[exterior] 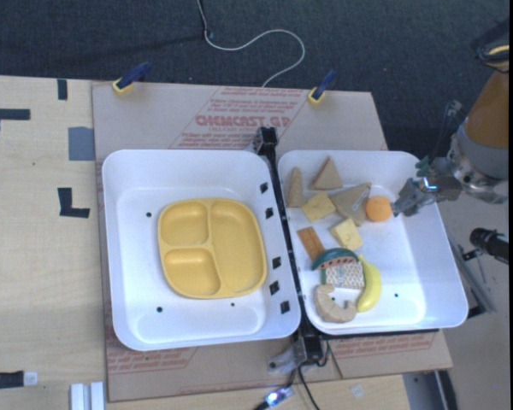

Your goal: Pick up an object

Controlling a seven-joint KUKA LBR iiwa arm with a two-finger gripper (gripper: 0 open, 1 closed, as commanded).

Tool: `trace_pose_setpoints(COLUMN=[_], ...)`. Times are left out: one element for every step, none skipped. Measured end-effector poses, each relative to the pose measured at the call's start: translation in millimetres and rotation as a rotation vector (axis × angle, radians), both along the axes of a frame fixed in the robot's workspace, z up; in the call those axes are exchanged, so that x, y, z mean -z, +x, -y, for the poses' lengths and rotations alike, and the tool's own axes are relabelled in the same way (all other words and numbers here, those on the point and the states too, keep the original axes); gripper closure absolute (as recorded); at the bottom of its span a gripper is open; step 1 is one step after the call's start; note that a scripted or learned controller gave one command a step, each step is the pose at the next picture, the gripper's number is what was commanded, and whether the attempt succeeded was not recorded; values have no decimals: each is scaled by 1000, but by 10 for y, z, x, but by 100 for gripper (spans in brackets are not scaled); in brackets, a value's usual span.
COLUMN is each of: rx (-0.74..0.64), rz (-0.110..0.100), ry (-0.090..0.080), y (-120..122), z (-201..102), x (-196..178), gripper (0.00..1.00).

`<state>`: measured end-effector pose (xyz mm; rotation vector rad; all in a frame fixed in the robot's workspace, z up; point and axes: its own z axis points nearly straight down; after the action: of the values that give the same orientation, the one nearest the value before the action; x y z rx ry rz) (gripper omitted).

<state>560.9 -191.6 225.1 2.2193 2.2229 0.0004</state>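
White plastic forms both shallow bins on the bench: the left bin (120, 229) carries a yellow divided plate (212, 248) at its middle, and the right bin (427, 263) holds a scatter of toy food. An orange ball (378, 209) sits near the right bin's far right part, beside tan wedge pieces (327, 176) and pale cheese-like blocks (318, 206). A banana (370, 287) lies near the front edge, touching a ring-shaped pastry (333, 304) and a small patterned item (342, 272). The gripper (408, 200) hangs low over the right bin's right side, just beside the orange ball; whether its fingers are apart or together cannot be told, and nothing visibly sits between them.
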Motion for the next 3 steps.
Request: trace_pose_setpoints(rx=[-4, -6, -2], rz=[-3, -1, -4], ry=[2, 2, 1], y=[-124, -93, -206], z=[-551, -1082, -1269], x=[88, -61, -64], gripper=[100, 100, 100])
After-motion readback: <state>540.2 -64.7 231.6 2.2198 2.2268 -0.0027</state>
